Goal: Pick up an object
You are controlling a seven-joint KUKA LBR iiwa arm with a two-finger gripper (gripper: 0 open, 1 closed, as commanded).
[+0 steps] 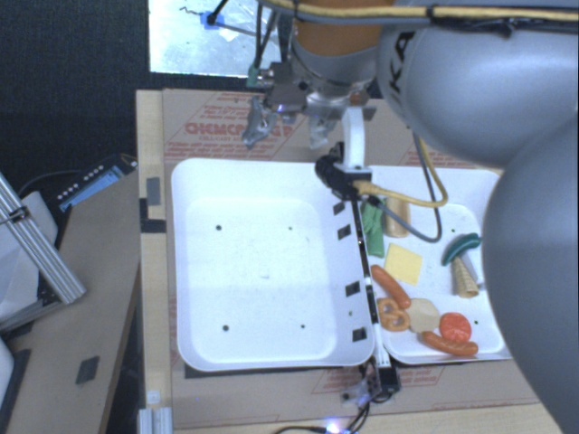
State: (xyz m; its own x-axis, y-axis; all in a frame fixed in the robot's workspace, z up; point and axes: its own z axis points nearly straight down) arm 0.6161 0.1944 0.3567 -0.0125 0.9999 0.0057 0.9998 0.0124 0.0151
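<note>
The gripper [285, 123] hangs up at twelve o'clock, over the cardboard [213, 120] beyond the left bin [194, 188], jaws spread with nothing between them. Everything worth picking lies in the right bin [493, 346], down at four o'clock: a yellow cheese slice [403, 263], flat and square; a long orange sausage [389, 284]; a knotted pretzel [394, 314]; a round red tomato [455, 325]; a ridged cone [465, 277] beside a teal hook [461, 245].

The risk? These look like smooth, glossy toy foods, crowded tight. Closing on one could nudge a neighbour, and the flat cheese may offer no edge to pinch. The yellow cable [425, 202] loops low over that bin and could snag.
</note>
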